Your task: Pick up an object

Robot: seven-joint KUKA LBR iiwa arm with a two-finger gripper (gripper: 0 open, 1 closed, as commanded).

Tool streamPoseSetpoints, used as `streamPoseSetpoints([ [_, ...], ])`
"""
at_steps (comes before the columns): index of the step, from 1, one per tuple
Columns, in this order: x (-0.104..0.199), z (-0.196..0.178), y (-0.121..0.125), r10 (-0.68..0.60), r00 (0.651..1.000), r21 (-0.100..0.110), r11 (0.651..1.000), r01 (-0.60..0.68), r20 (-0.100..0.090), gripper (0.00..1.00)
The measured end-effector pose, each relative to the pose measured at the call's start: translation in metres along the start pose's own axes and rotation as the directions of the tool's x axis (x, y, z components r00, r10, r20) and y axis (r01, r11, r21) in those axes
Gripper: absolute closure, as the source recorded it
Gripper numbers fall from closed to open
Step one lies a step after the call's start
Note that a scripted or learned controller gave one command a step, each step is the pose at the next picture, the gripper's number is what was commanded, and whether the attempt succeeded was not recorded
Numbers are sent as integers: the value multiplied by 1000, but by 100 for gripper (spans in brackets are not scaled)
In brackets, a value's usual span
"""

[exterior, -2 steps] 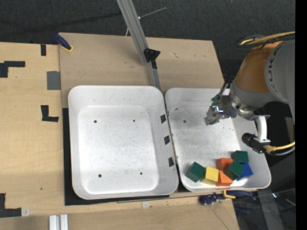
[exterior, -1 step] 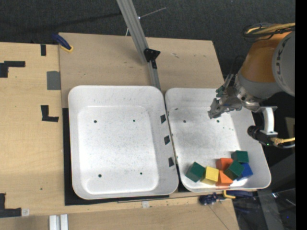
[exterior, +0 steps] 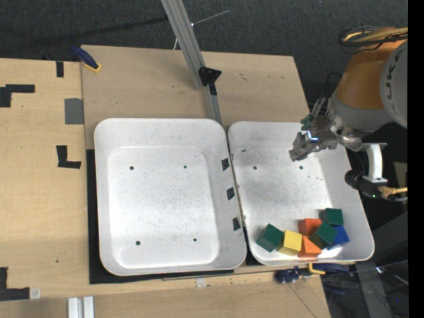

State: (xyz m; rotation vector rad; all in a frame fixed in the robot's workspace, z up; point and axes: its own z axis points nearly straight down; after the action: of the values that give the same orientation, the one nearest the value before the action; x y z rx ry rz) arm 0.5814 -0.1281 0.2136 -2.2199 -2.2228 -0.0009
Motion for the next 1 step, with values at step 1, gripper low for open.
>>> streamPoseSetpoints([
  [1, 53, -12, 14, -5, 1000, 0, 1000, 5, -2, 100],
])
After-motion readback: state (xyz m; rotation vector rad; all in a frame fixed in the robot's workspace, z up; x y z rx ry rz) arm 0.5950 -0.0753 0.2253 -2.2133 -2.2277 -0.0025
